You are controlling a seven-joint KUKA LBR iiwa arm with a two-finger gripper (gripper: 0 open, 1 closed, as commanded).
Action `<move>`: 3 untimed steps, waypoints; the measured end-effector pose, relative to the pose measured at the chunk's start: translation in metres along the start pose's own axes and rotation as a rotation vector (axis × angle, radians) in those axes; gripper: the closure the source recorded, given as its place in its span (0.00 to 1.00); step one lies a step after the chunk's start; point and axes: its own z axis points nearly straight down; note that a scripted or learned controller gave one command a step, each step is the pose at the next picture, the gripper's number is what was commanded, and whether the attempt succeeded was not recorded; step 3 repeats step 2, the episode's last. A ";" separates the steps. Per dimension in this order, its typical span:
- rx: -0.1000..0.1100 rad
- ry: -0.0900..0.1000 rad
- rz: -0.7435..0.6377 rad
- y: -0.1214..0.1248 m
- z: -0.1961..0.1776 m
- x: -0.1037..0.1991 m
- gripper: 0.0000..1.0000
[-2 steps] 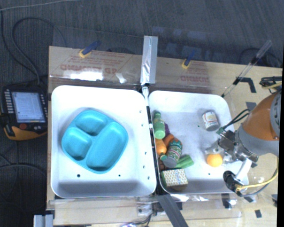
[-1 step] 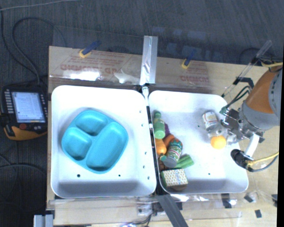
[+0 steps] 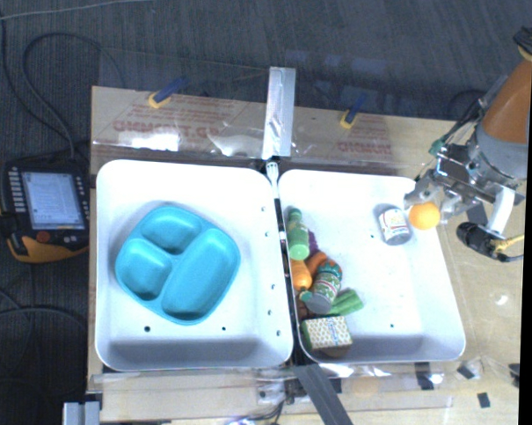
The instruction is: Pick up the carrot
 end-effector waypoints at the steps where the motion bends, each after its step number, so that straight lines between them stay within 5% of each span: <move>1: 0.004 0.001 0.055 -0.012 0.116 0.012 1.00; 2: 0.001 0.000 0.021 0.021 0.017 0.030 1.00; 3: 0.001 0.000 0.021 0.021 0.017 0.030 1.00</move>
